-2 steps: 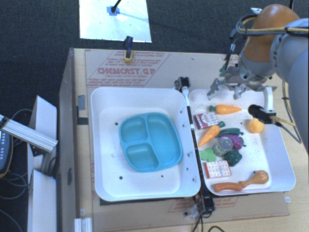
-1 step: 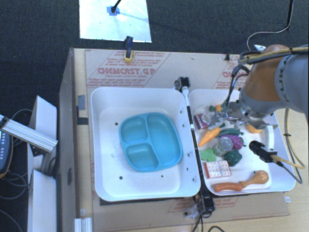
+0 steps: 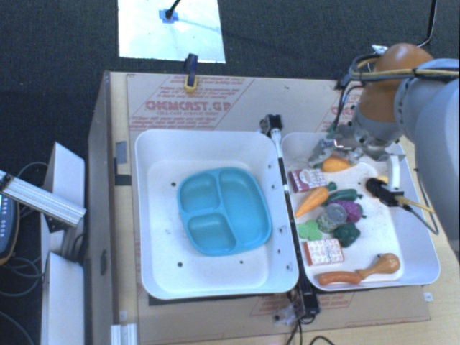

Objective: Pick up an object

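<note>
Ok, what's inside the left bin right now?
The left bin holds one thing: a blue divided tray with three compartments, lying flat near the middle. Nothing sits in its compartments. The bin floor under the tray is covered, so I can't see what's beneath.
</note>
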`<action>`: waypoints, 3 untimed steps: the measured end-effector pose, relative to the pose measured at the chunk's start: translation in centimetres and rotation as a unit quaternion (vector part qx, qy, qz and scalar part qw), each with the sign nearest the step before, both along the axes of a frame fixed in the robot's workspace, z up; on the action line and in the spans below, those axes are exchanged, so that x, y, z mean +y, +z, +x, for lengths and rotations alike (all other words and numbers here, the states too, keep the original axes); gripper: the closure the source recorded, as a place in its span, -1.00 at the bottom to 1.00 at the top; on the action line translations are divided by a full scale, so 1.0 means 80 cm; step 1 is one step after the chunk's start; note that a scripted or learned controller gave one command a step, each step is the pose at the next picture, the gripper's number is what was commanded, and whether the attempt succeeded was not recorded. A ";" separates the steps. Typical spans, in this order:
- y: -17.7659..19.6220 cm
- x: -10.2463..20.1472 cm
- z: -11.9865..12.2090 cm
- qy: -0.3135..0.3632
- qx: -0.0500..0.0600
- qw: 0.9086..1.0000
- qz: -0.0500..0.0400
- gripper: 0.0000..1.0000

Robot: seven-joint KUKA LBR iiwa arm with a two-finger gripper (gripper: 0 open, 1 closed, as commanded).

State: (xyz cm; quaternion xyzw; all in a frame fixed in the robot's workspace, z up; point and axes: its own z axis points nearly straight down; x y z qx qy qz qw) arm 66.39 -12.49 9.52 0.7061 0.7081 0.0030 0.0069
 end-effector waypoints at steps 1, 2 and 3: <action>0.015 0.000 0.002 0.002 -0.002 1.000 0.000 1.00; 0.014 0.000 0.002 0.002 -0.002 1.000 0.000 -1.00; 0.146 -0.097 -0.008 -0.001 0.004 1.000 0.001 -1.00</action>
